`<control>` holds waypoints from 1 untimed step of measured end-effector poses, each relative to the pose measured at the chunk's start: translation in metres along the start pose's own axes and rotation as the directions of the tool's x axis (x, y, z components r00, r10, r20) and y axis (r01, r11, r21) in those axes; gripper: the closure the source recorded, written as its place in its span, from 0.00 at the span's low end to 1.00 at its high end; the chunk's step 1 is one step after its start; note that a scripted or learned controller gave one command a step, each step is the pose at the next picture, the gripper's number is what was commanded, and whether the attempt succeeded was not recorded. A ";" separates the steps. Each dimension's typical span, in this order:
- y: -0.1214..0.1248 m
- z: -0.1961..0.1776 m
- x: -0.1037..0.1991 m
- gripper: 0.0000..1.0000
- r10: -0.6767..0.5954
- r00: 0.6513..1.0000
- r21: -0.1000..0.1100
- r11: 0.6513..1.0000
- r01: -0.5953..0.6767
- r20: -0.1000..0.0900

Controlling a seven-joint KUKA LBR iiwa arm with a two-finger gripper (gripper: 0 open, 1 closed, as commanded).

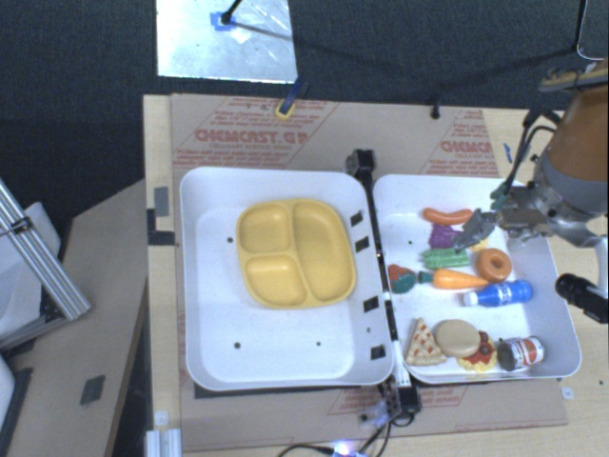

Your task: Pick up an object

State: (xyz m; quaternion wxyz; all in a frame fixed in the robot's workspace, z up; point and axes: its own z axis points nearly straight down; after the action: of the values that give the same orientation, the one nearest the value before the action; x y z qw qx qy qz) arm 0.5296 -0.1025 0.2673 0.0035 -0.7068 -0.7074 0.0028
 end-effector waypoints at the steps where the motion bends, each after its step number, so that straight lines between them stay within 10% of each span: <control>1: 0.002 -0.005 0.000 0.00 -0.002 1.000 -0.010 1.000 0.002 0.001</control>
State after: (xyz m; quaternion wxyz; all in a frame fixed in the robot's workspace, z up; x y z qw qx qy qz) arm 0.5314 -0.1024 0.2727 -0.0007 -0.7060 -0.7082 -0.0005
